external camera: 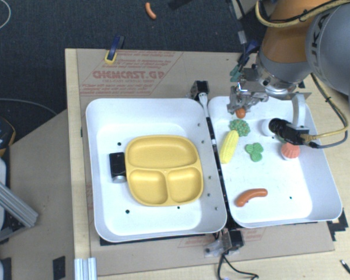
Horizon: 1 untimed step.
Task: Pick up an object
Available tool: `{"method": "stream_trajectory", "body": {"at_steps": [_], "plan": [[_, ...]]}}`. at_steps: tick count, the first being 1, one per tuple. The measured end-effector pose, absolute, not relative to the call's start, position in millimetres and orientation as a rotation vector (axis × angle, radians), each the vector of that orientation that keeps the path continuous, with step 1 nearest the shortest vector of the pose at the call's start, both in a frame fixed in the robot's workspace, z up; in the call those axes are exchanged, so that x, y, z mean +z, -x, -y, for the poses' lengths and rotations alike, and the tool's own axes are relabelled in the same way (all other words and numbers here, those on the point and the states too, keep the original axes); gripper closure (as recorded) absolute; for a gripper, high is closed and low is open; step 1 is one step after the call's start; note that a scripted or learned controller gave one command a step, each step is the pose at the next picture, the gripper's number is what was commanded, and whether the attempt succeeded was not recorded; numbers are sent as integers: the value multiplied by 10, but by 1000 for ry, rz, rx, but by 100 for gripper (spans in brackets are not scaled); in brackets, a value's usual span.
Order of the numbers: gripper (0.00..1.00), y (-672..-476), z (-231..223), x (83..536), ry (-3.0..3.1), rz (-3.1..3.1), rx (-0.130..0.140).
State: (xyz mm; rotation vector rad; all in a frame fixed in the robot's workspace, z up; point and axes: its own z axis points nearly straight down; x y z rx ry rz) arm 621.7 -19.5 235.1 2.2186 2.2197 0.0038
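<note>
My gripper (241, 102) hangs over the far left corner of the right bin (315, 185). Directly under its tip lies a small orange-red piece (241, 114), next to a green broccoli floret (240, 127). Whether that piece is held cannot be made out. Nearby in the same bin lie a yellow corn cob (228, 146), a second green floret (255, 151), a reddish sausage (251, 196), and an orange-pink item (290, 150). A black part (283, 130) on a cable reaches over the bin's far side.
The left bin (105, 214) holds a yellow divided plate (162, 169) and a small black block (117, 165). A black clamp (200, 90) sits at the far end of the ridge between the bins. The arm's grey and orange body (297, 28) looms over the far right.
</note>
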Motion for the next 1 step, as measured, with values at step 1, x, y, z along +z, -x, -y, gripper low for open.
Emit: {"method": "stream_trajectory", "body": {"at_steps": [1], "plan": [[100,-6185,143,2346,-2221,-2223,-1]]}}
